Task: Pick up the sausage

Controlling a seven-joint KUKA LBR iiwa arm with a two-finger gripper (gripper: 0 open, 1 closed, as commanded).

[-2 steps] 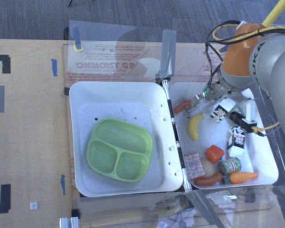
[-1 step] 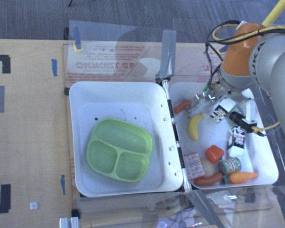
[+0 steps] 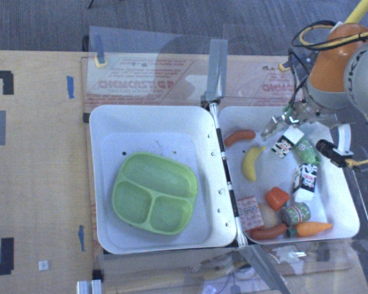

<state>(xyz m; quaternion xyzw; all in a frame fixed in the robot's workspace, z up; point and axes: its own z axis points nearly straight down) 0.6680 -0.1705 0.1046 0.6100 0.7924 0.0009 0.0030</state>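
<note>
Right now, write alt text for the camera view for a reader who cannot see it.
A grey robot arm's gripper hovers over the right bin, near a sausage and banana among other toy food. The left bin holds a green divided plate.

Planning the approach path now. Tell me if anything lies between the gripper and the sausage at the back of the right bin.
Nothing visible does. The sausage lies alone near the bin's back left corner, the gripper hangs just right of it, and the banana sits nearer the front, off that line.
</note>
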